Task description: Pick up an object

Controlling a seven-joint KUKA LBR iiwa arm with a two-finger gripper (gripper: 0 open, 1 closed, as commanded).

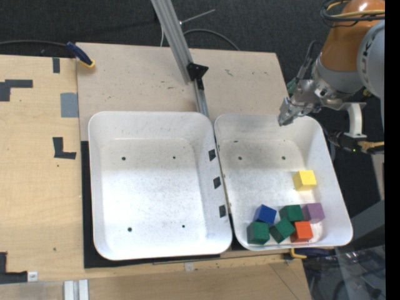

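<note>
The pincer (289, 119) hangs over the right bin's (331, 161) far corner. Its grip state can't be told. The yellow cube (305, 179) lies nearest, toward the near edge

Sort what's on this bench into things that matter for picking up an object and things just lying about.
Job:
gripper
yellow block
blue block
purple block
orange block
three green blocks
right bin

Lying about:
left bin
blue-and-yellow clamp
metal pole

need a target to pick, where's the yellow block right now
The yellow block lies in the right bin, near its right wall, apart from the block cluster at the near right corner.
</note>
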